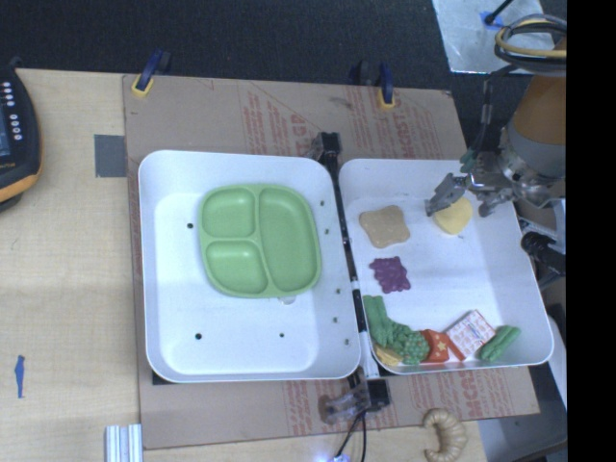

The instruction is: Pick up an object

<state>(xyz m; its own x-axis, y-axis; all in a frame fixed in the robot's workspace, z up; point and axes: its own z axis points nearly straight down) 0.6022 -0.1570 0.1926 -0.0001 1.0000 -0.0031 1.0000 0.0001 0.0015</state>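
Note:
My gripper (465, 200) hangs over the back of the right bin (500, 277) with its fingers spread open. A pale yellow piece (452, 218) lies on the bin floor just below and between the fingertips; I do not see it lifted. A tan cookie-like piece (384, 225) and a purple grape cluster (390, 273) lie to the gripper's left. Along the bin's front edge sit green vegetables (390, 327), a red piece (436, 346), a small red-and-white packet (471, 333) and a green pod (499, 343).
The left bin (173, 335) holds a green divided plate (260, 240). A black clamp (329, 146) sits at the bins' back junction. A handheld controller (14, 138) lies at the far left of the bench, and clips (386, 92) hold the cardboard.

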